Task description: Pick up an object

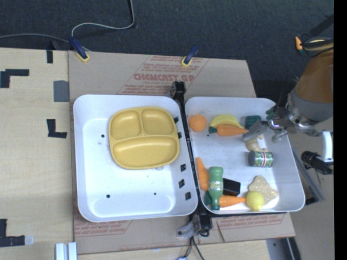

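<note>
Two white bins sit side by side. The left bin holds a yellow tray. The claw hangs over the right bin near its far right edge, fingers spread wide around nothing, just above a green can. A carrot lies beside it.

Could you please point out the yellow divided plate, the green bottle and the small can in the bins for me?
yellow divided plate (144,149): camera view, on the bare floor of its large front compartment.
green bottle (216,184): camera view, on the middle of its body.
small can (262,158): camera view, on its green and red side wall.
</note>
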Available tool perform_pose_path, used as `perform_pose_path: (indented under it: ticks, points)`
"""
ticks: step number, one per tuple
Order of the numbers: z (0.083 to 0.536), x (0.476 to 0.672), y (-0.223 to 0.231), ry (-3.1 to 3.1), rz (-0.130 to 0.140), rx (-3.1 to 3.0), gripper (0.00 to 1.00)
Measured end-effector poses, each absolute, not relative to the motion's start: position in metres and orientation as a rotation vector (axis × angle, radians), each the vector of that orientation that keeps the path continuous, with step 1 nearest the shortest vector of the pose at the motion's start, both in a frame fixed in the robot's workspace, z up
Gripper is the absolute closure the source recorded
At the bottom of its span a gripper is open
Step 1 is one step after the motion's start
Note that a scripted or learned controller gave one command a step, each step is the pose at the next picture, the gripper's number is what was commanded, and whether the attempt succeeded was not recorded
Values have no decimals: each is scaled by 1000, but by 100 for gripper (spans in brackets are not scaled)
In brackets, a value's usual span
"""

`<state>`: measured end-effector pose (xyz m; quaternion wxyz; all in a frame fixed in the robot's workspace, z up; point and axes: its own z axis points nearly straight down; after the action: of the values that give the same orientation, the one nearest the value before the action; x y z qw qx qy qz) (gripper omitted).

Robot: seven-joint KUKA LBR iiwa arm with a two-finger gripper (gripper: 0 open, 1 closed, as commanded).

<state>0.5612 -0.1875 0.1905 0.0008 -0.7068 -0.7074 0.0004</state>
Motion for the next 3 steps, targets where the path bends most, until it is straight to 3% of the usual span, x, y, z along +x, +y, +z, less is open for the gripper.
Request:
perform_pose_path:
  ticks: [1,2,3]
  points:
    - [87,598,-205,-2228,-3,-2224,0]
    - [86,632,-142,-2228,-5,-2221,0]
    - [96,632,-143,-2229,0,-2221,100]
